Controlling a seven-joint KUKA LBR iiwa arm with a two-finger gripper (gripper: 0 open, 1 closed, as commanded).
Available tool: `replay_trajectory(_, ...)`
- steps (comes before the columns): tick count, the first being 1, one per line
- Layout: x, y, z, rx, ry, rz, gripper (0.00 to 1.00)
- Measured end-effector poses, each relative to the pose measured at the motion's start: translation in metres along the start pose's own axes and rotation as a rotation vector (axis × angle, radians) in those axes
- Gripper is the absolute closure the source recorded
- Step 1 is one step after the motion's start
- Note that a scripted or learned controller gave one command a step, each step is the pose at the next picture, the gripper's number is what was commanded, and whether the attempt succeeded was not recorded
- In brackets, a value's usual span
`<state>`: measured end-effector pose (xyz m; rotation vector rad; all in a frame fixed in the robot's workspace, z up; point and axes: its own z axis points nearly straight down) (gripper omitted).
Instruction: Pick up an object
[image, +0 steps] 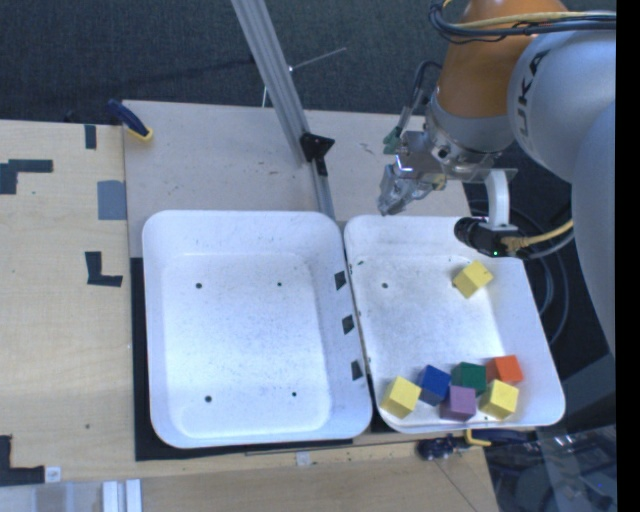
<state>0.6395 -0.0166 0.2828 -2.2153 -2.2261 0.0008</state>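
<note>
Apparently empty, the gripper hangs with fingers pressed together above the right bin's far rim, while a lone yellow cube lies tilted near that bin's right wall, its underside hidden.

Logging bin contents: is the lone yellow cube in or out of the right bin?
In. The yellow cube lies on the right bin's floor, apart from the others.
</note>
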Motion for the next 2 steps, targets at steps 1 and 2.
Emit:
replay_trajectory(1,0.056,0.016,0.018,0.001,0.0,-0.002,1.0)
replay_trajectory(2,0.108,0.014,0.025,0.002,0.0,-0.001,1.0)
